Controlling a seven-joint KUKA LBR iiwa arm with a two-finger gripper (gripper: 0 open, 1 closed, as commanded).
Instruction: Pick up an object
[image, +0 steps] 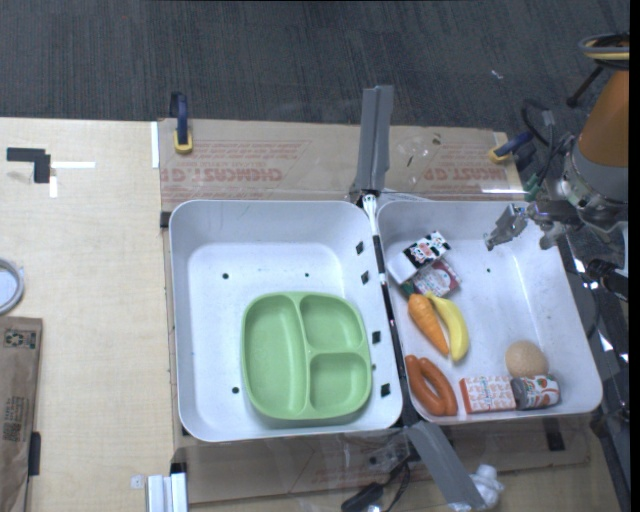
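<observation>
One gripper (510, 228) is hanging over the far right corner of the right bin (570, 300), and nothing is sitting between its fingers; whether they are wide or narrow I cannot tell, because they are small and partly blurred against the white wall. From the fingers, all the objects are lying toward the near and left side of this bin. Nearest is the black and white packet (427, 249), to the left and a little nearer to the camera, with a pinkish wrapper (440, 280) just beside it. Further on, the carrot (427, 323) and the banana (453, 326) are lying side by side and touching, both with the long axis running from far-left to near-right. Along the near wall the sausage (431, 386), the red and white carton (488, 393) and a small box (540, 390) are lying, with the round bun (526, 358) just behind the box. I am judging that the packet is the easiest target, since it is closest and a bit apart from the wall. The left bin (200, 300) is holding a green divided plate (305, 354), well apart from the gripper
</observation>
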